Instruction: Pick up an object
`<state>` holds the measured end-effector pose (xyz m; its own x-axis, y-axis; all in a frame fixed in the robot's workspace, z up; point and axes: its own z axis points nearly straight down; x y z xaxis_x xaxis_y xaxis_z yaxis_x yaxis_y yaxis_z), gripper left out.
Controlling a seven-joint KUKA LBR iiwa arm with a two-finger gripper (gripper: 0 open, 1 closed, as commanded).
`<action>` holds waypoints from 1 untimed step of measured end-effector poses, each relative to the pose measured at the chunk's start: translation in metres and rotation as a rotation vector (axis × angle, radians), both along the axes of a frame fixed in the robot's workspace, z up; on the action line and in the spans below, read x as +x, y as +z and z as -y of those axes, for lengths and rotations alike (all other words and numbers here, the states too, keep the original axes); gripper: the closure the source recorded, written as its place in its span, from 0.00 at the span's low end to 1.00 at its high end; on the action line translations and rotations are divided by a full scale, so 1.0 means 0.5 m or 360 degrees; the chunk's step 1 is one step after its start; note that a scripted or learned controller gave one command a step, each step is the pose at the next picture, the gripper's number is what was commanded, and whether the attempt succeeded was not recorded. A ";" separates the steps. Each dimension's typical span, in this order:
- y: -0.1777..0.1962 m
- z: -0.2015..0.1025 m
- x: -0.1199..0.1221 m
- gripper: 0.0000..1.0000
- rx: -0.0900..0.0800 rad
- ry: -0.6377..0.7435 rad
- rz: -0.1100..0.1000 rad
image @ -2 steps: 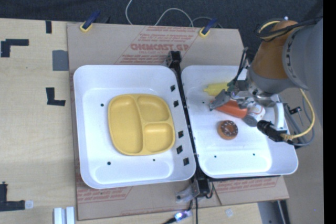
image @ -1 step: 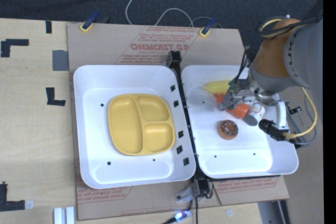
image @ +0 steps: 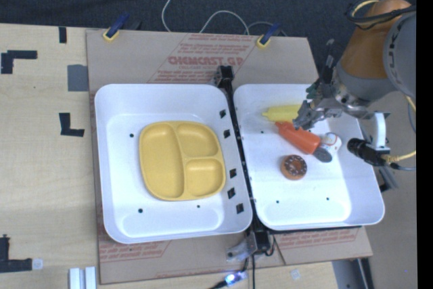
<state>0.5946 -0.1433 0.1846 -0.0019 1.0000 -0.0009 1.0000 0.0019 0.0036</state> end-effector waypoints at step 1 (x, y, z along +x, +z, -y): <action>0.082 -0.001 0.001 1.00 0.0001 0.0000 -0.0005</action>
